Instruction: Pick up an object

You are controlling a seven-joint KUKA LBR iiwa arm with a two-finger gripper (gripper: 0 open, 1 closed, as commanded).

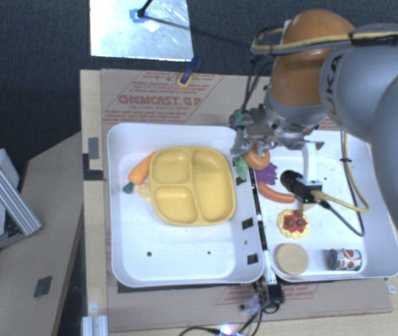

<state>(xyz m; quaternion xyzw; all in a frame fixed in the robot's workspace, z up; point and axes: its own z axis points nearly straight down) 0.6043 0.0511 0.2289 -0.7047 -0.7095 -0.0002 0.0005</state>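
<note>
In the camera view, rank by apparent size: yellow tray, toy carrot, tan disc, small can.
1. Yellow tray, by far the largest, in the left bin.
2. Tan disc and toy carrot: too alike to rank, since the carrot is longer but thinner and partly tucked beside the tray.
3. Small can, smallest, though close to the disc.

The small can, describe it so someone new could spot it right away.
Look at the right bin, at its corner nearest the camera. The can lies on its side there, right of a round tan disc. It alone is metallic, with a red-and-white label.
</note>
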